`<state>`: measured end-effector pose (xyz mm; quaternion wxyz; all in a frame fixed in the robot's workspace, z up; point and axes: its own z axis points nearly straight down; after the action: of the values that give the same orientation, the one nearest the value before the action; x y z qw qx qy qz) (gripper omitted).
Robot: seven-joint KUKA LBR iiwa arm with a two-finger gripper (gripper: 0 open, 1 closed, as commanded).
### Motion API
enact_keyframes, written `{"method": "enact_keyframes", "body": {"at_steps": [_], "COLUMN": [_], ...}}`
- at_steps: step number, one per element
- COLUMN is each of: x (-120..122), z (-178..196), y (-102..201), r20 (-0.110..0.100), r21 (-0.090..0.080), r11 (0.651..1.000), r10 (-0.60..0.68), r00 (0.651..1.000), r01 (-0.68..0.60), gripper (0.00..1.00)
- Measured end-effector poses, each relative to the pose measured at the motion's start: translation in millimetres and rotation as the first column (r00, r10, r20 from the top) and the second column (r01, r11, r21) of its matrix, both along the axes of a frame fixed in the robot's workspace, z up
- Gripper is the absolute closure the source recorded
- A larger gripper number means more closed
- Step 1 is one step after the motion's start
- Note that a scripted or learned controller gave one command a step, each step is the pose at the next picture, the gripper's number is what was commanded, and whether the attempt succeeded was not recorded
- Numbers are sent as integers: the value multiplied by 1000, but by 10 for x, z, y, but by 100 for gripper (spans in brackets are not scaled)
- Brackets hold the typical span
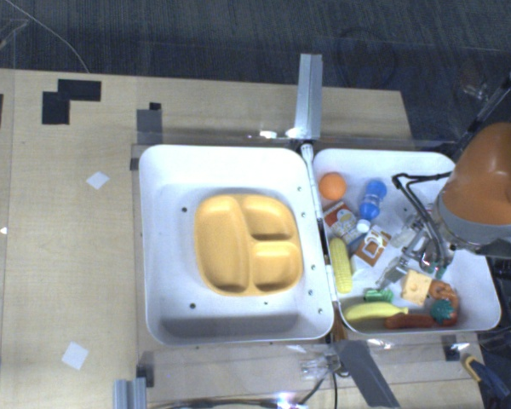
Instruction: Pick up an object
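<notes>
The gripper (411, 256) is hanging over toy food in the right bin (477, 309); I cannot tell its opening. A yellow banana (370, 312) is lying there, no writing readable.

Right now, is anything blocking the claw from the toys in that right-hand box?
Nothing visible is. The gripper hangs inside the right bin, directly over the toy pile, with the cheese block and banana lying just below it.

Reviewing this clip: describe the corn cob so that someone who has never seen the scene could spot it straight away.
Start at the right-hand white bin, the one crowded with small toys. Along its left wall, just past the divider from the bin holding the yellow tray, the corn cob lies lengthwise. It is pale yellow and straight, unlike the curved banana below it and the round orange ball above.
</notes>
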<state>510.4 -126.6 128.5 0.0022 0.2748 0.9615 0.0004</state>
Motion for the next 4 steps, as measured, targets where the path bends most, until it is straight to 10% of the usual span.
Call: {"method": "enact_keyframes", "body": {"at_steps": [1,3,4], "x": [652,876,869], "z": [-391,-179,-241], "y": [179,-385,-343], "r20": [10,7,-25], "r21": [-1,30,44], "r11": [998,805,448], "r10": [-66,-592,-893], "r00": [998,806,449], "r01": [66,592,893], "gripper": [0,0,0]}}
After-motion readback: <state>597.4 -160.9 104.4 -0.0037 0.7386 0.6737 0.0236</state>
